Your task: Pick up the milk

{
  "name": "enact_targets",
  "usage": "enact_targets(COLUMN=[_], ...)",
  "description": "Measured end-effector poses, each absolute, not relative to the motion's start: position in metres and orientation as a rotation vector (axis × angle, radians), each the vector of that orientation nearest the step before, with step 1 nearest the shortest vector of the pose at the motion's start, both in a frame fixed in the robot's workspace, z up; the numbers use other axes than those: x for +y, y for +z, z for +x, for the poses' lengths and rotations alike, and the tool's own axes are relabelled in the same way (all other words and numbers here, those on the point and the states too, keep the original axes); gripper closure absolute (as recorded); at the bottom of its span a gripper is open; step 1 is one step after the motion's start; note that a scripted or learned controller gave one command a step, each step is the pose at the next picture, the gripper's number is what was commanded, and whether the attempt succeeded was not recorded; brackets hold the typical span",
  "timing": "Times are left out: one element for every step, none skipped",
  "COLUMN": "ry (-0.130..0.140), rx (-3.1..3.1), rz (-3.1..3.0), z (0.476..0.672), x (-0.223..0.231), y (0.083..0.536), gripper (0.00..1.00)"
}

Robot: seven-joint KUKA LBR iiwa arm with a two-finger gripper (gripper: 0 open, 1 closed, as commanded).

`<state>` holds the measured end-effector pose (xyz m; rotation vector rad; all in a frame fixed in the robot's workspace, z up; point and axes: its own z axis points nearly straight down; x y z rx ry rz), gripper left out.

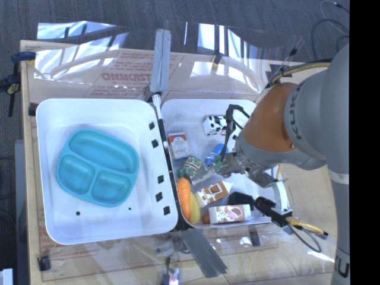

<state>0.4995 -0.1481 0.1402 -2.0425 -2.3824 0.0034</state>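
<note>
Camera view
Milk: the cow-patterned carton [214, 124] lies at the far side of the right bin [178, 108], apart from the other groceries.
Hand: the hand [221, 166] hangs low over the pile, nearer the green can [191, 165] than the milk; whether it is open or closed cannot be told.
Left bin: the left bin [47, 159] carries a blue tray [98, 167], likely a drop-off spot.

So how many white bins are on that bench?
2. The left bin holds a blue divided tray; the right bin holds the groceries, partly hidden under the arm.
</note>
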Motion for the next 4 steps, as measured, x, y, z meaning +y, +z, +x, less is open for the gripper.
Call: enact_targets(ry=[-0.003,-0.004,0.004,0.004], rx=[-2.419,-2.424,-1.888,-1.887], rz=[-2.003,-1.995,-2.506,-2.505], z=[0.479,0.481,0.478,0.478], x=[-0.192,-0.191,-0.161,-0.161], y=[0.091,0.099,0.167,0.167], gripper=[0.00,1.00,1.00,0.00])
